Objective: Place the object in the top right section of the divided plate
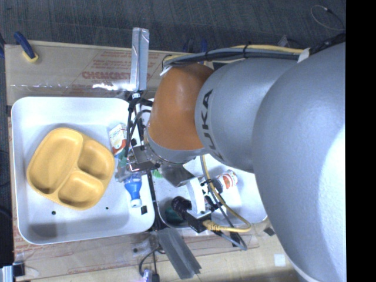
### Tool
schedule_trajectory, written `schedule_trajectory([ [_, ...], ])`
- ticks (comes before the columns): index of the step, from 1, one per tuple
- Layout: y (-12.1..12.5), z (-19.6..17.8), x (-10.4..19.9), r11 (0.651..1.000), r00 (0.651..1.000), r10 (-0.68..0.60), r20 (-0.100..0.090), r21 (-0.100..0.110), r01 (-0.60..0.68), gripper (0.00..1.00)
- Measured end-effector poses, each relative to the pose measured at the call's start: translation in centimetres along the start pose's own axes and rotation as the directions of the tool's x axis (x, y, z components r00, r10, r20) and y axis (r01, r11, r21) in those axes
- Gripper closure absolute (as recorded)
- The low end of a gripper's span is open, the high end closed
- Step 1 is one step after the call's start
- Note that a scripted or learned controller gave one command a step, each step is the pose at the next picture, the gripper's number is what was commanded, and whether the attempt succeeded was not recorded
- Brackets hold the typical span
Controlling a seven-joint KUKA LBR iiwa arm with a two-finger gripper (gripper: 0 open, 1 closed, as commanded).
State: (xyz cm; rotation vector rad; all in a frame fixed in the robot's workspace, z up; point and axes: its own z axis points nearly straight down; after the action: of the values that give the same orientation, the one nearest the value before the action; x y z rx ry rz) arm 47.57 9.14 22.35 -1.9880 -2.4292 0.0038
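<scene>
Left bin (23, 216): the yellow divided plate (70, 166) lies with all three sections bare; placement not done. Beside the plate, at the bin's right wall, the pincer (132, 169) hangs over a blue object (134, 188); its state cannot be told.

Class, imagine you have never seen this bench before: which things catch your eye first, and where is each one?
The big grey arm with its orange band fills the right side and hides much of the right bin. In the left bin lies a yellow divided plate, toward its left. Between plate and arm, by the bin's right wall, sit a blue object and a small packet.
</scene>
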Motion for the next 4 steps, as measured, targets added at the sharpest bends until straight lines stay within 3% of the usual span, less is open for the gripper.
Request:
schedule_trajectory([
  [1,3.0,-0.5,4.3,0.998,0.998,0.068,0.001,0.0,-0.068,1.0],
  [2,3.0,-0.6,4.3,0.998,0.998,0.068,0.001,0.001,-0.068,0.0],
  [3,3.0,-1.5,4.4,0.998,0.998,0.06,0.001,0.004,-0.06,1.0],
  [4,6.9,-10.4,0.3,1.0,1.0,0.0,0.0,-0.003,0.0,1.0],
])
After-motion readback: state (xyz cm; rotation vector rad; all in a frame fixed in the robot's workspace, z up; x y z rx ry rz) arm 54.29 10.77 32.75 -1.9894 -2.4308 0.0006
